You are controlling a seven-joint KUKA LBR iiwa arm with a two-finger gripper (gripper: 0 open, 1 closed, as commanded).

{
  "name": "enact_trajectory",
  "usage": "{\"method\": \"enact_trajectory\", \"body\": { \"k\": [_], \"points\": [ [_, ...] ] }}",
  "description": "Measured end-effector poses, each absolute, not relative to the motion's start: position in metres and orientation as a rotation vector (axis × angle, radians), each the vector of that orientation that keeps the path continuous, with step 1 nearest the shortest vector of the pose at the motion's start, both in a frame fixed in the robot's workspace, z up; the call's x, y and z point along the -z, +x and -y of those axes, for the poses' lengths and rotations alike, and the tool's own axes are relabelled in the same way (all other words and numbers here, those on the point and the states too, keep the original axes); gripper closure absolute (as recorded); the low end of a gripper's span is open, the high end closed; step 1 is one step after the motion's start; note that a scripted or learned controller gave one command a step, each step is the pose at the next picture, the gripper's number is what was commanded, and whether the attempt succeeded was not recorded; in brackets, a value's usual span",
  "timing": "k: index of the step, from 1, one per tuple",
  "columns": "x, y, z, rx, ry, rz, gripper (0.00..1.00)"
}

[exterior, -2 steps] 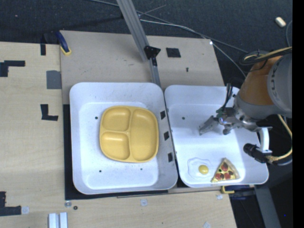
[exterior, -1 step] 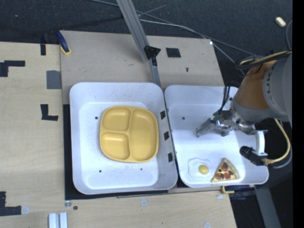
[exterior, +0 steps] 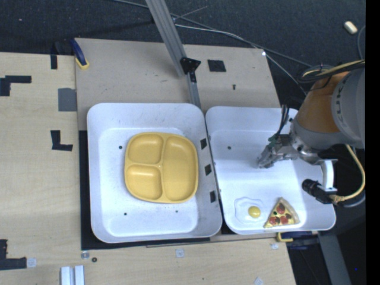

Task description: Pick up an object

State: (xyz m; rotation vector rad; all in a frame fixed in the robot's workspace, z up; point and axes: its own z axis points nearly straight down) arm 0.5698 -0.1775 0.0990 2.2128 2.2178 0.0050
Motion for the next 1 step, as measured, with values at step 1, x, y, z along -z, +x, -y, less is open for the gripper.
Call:
{"method": "enact_trajectory", "body": {
  "k": [1],
  "points": [
    [-0.1619, 0.5679, 0.1769, -0.003, 2.217, -2.221, 1.00]
  ]
}}
